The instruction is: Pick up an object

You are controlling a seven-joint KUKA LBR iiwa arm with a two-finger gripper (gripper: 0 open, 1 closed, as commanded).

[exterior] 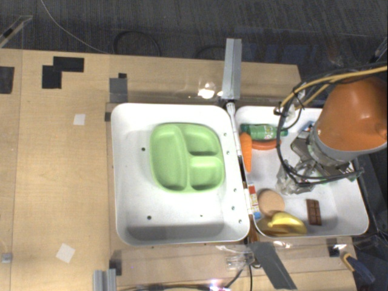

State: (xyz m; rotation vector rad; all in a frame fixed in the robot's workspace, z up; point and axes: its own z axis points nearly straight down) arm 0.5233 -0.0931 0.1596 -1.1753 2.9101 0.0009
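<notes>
Banana [285, 224] | chocolate bar [313, 211] beside | gripper [292, 183] above (right bin [357, 214])

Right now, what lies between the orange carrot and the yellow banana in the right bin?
In the camera view, a round tan potato-like object lies between the orange carrot and the yellow banana, just above the banana, by the right white bin's left wall.

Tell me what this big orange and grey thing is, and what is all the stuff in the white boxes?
It is a robot arm, seen by a camera looking down from above. Its job is to pick something up. At its end is a gripper hanging over the right bin. That bin has a carrot, a green bottle, a banana, a brown roundish thing and a chocolate bar. The left bin has a green tray. I can't tell if it holds anything.
</notes>
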